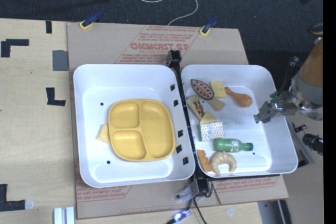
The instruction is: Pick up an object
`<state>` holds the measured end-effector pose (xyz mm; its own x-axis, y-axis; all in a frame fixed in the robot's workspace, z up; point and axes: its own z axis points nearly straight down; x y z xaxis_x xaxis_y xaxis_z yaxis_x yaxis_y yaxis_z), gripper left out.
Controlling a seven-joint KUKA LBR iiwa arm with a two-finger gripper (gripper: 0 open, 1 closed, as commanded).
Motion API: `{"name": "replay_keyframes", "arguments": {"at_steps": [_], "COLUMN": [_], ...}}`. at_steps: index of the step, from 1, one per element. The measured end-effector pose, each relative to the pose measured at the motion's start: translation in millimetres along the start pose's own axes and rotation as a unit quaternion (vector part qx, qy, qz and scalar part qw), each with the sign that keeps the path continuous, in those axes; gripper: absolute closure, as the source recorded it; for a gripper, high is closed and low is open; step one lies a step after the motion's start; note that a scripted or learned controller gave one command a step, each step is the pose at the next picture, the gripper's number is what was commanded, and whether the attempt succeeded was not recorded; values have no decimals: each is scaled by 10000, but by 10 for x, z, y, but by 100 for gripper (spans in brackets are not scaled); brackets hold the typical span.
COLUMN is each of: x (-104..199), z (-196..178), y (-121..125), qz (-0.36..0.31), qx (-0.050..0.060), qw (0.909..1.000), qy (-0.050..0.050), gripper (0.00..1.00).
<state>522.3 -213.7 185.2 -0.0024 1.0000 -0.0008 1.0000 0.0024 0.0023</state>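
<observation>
The gripper [264,114] hangs over the right side of the right bin [262,75], at the right middle of the frame, and I can't make out from here whether anything is between its tips or how they stand; it's too dark and small to tell. Nothing looks lifted. The things to pick from lie to its left: a green bottle [232,145] on its side, a croissant [223,160] just below it near the bin's lower edge, a pale cube [211,130] above the bottle, an orange-brown drumstick-like piece [239,97] toward the upper middle, and a slice with dark seeds [202,88] by the divider. The left bin [86,81] holds a yellow compartment tray [142,129]. My worry is the crowding: bottle, cube and croissant sit nearly touching, so a descent there could nudge a neighbour or close on two pieces. The bottle, being round, may also roll away.
</observation>
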Motion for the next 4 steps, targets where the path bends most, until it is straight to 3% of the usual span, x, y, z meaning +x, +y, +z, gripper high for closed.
{"name": "replay_keyframes", "arguments": {"at_steps": [1,2,4], "x": [6,525,1595], "z": [-415,-373,-334], "y": [11,-167,-251], "qz": [1,-7,-13], "qx": [-2,27,32], "qw": [10000,10000,10000], "qy": [0,9,10], "gripper": [100,100,100]}}
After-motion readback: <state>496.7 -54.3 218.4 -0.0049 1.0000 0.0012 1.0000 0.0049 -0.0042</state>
